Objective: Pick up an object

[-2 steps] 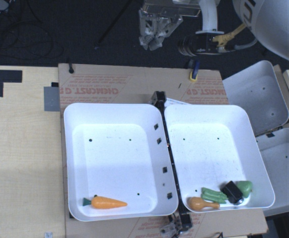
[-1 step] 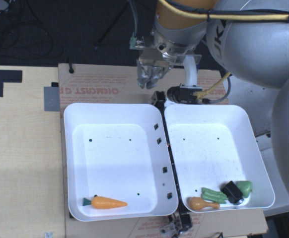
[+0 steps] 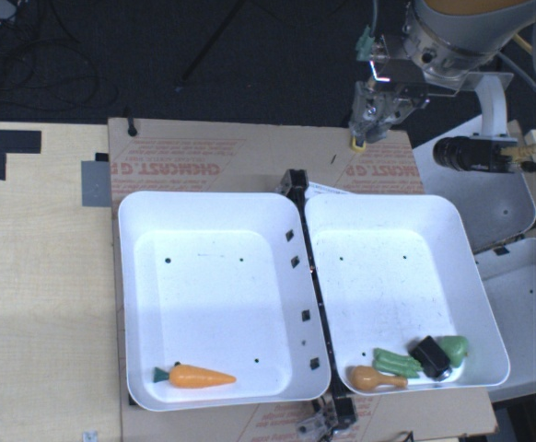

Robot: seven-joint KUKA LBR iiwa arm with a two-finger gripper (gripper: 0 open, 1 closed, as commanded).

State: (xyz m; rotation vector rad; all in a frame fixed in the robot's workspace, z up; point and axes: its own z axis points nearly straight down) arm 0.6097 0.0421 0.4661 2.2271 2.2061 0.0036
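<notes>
An orange carrot (image 3: 201,376) with a green stalk end lies flat in the left bin (image 3: 139,247), far below and left of the pincer (image 3: 371,129). The pincer hangs above the cardboard beyond both bins; its opening cannot be told. In the right bin (image 3: 471,274), a black block (image 3: 430,356) partly covers green pieces (image 3: 397,362).

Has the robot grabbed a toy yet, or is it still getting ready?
Nothing looks done yet. The claw hangs high above the back of the bins, away from every toy. The carrot lies in the left bin; the green, black and orange toys sit in the right bin's near corner. Choosing one, reaching down and lifting are all left.
</notes>
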